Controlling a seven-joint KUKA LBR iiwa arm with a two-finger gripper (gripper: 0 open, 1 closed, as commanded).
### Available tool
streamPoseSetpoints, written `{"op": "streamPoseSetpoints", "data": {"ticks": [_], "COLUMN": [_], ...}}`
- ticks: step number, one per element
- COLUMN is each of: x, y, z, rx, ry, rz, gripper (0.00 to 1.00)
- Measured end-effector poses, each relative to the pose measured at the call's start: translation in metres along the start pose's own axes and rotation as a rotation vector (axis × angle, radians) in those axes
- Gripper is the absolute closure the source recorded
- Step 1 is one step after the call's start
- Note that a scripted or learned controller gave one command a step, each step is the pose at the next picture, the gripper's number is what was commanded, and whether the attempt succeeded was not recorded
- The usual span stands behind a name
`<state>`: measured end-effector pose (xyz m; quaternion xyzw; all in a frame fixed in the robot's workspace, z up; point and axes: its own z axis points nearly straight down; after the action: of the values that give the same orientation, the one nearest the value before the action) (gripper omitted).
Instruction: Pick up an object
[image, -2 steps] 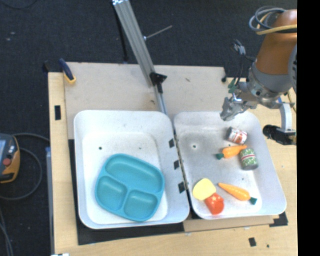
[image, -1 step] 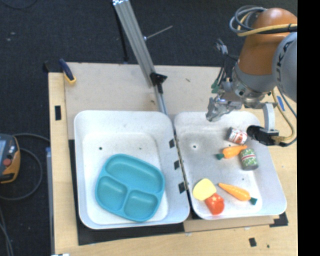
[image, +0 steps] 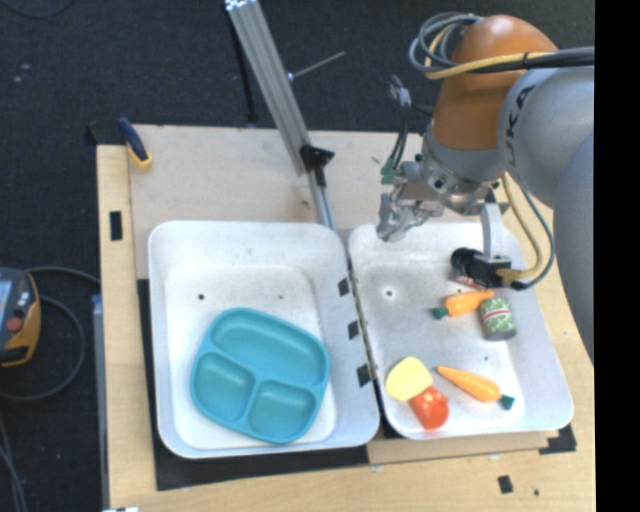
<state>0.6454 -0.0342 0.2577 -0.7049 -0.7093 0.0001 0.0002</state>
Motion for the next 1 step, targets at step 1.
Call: {"op": "streamPoseSetpoints", "data": {"ticks": [1], "x": [0.054], "y": [-0.0013], "z": [0.0142], "rx": [0.0], "ry": [0.0], "rz": [-0.001], "gripper": [1.0]}}
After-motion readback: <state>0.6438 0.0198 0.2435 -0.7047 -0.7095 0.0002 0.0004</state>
